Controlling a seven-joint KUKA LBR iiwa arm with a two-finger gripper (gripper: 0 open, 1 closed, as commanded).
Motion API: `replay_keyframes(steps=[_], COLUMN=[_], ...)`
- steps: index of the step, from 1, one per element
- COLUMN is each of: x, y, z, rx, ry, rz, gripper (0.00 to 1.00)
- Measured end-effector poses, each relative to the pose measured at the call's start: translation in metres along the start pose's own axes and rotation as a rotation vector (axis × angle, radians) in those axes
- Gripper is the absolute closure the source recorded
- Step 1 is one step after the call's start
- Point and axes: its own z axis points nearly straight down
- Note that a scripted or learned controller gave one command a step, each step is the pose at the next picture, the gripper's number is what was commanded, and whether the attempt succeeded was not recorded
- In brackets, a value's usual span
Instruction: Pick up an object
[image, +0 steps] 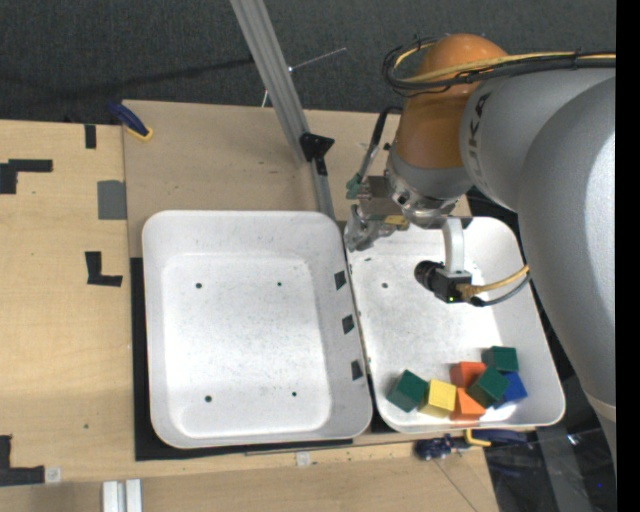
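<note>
Several small blocks lie clustered in the near corner of the right bin (400, 320): a dark green block (406, 389), a yellow block (438, 397), an orange block (466, 374), another green block (500, 358) and a blue block (514, 388). My gripper (362, 232) hangs at the far left corner of the right bin, by the divide between the bins, well away from the blocks. The orange wrist band (440, 110) sits above it. I see nothing between the fingers.
The left bin (160, 300) is beside the right one on the wooden bench. A slanted metal pole (285, 95) crosses the back. The arm's grey body (570, 160) covers the right side. A black wrist fitting (440, 280) hangs over the right bin.
</note>
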Motion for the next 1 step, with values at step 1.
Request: replay_keyframes(steps=[1], x=[0.0485], y=[0.0183], z=[-0.0118], rx=[0.000], ry=[0.000], rz=[0.001], gripper=[1.00])
